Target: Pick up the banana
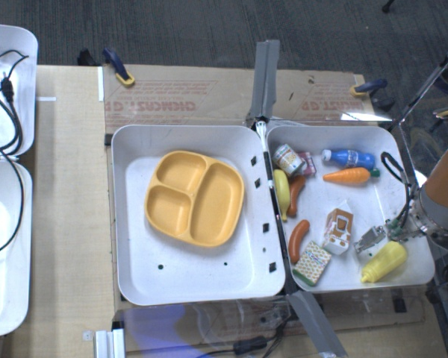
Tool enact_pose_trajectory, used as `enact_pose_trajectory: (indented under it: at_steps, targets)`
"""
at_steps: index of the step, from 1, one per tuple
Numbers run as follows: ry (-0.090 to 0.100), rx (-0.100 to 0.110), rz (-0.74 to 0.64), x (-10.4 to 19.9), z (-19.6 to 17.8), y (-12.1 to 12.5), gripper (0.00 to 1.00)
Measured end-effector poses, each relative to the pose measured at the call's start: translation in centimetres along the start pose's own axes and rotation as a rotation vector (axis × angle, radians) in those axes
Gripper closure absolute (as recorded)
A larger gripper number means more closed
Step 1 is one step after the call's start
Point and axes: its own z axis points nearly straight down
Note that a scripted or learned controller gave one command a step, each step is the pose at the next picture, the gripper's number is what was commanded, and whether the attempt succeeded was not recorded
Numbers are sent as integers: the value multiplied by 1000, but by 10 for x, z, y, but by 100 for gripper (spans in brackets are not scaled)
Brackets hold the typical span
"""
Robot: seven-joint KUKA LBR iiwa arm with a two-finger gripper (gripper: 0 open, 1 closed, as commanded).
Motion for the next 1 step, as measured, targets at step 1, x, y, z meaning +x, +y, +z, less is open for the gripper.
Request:
enact_pose_trajectory:
  at_steps: [1]
  targets:
    - [0,0,-11,0,0,0,0]
